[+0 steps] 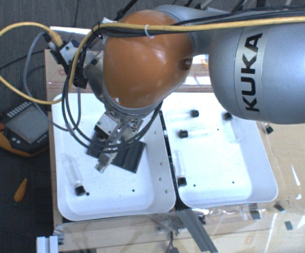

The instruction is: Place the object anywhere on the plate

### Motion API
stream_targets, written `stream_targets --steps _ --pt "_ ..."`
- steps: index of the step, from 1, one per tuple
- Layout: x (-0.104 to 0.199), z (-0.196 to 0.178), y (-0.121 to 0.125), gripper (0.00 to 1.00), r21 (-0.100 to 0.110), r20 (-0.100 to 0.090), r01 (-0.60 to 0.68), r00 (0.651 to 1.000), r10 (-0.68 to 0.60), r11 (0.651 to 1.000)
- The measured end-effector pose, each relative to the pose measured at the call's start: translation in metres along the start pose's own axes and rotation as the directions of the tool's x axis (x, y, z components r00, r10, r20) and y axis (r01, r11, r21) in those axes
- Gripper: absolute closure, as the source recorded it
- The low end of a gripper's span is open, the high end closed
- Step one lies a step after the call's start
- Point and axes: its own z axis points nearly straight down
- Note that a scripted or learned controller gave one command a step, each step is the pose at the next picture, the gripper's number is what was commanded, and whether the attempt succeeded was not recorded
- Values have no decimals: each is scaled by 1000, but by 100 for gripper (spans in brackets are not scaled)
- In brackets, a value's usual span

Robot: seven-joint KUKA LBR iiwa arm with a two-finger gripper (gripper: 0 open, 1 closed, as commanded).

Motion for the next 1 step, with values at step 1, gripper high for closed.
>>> stream_targets --steps 1 --pt "-1 -6 -2 100 -2 9 -3 1000 3 1000"
